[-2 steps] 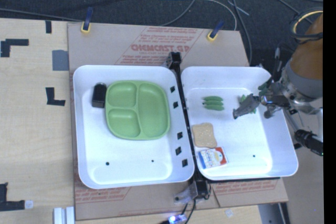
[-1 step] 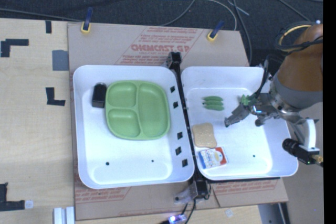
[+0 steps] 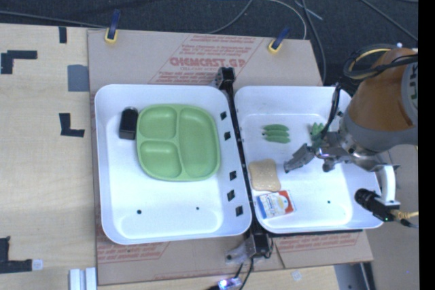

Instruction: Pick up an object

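The right bin [image 3: 340,217] holds a green pea pod [image 3: 275,133], a tan slice of bread [image 3: 264,175], a white packet with red and blue print [image 3: 275,204] and a small green piece [image 3: 317,129] near the arm. My gripper [image 3: 312,161] hovers low over the middle of this bin, right of the bread and below the small green piece. It is open, with nothing between its fingers. One finger [image 3: 296,163] points left toward the bread but stays apart from it.
In the left bin [image 3: 115,214] lie a green divided plate [image 3: 179,142] and a small black block [image 3: 128,123] at the plate's left edge. A black divider [image 3: 234,146] runs between the bins. Cables trail over the dark floor behind.
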You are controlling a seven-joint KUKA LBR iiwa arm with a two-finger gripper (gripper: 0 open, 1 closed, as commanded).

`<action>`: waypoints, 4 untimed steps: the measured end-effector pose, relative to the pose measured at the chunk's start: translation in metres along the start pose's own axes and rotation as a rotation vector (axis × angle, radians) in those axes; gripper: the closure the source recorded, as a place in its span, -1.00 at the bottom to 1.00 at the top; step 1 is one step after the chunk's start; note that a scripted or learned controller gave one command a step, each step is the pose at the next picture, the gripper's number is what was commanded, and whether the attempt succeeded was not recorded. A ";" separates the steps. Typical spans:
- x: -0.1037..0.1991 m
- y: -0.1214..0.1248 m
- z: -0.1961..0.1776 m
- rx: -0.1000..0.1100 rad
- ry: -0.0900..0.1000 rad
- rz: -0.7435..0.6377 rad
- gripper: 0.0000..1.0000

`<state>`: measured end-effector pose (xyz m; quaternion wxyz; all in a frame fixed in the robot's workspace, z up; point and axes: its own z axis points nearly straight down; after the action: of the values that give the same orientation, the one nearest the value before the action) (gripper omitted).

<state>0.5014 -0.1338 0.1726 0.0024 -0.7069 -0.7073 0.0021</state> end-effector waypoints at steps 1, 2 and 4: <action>0.001 -0.004 0.064 0.002 0.001 0.000 -1.00; 0.001 -0.003 0.051 -0.002 0.001 -0.001 1.00; -0.007 -0.003 -0.061 -0.011 -0.002 -0.001 1.00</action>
<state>0.4989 -0.1407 0.2332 -0.0021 -0.7065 -0.7077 -0.0010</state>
